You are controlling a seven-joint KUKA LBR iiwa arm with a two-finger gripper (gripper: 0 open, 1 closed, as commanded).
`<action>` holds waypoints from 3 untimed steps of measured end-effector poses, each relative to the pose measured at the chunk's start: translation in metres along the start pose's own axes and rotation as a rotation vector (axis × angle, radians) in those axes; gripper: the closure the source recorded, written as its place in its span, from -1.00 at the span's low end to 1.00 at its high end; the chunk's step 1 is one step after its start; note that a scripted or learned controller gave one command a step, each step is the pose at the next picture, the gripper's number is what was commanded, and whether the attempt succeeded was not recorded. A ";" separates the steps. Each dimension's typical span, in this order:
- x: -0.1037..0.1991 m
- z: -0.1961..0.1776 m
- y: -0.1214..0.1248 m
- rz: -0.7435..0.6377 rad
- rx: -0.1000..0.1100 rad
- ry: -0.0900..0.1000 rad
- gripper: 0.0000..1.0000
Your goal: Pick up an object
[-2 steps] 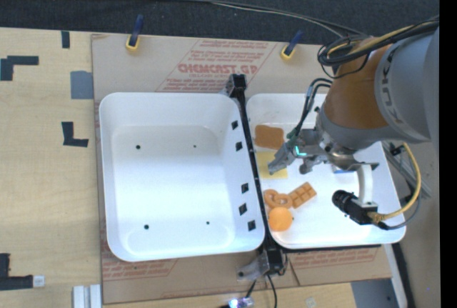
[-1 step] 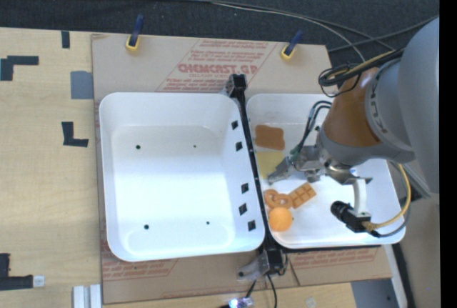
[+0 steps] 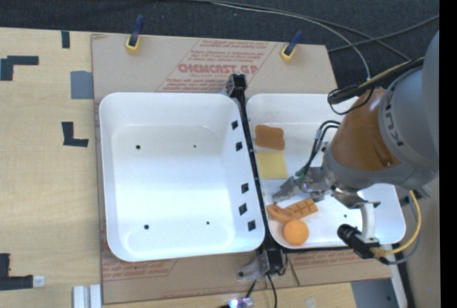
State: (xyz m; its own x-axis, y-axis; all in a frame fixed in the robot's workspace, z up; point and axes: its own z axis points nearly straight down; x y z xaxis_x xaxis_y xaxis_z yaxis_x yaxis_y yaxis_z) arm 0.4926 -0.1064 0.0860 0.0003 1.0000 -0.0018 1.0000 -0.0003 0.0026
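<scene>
From my seat I see the grey two-finger gripper [image 3: 291, 189] low in the right white bin [image 3: 325, 105], its fingers spread apart with nothing between them, just above the ridged orange-brown waffle piece [image 3: 293, 211]. A round orange ball [image 3: 295, 232] lies just beside the waffle piece, with a pale yellow square slice [image 3: 271, 164] and a brown bread-like block [image 3: 270, 137] further up.

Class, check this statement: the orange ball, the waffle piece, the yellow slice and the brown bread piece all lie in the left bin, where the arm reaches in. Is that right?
Not quite. The camera view shows the orange ball, waffle piece, yellow slice and brown bread piece all in the right bin, not the left bin. The arm does reach in there, gripper near the waffle piece.
</scene>
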 end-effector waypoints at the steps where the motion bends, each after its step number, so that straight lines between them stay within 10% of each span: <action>1: 0.038 -0.104 0.061 -0.008 -0.008 0.001 -1.00; 2: 0.029 -0.158 0.084 -0.002 -0.003 0.000 -1.00; 3: 0.003 -0.056 0.089 0.001 0.012 0.001 -1.00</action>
State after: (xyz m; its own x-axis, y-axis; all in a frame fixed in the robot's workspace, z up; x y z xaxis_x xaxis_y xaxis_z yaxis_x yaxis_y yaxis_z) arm 0.5817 -0.1036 0.1424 0.0016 1.0000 -0.0007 1.0000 -0.0016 -0.0091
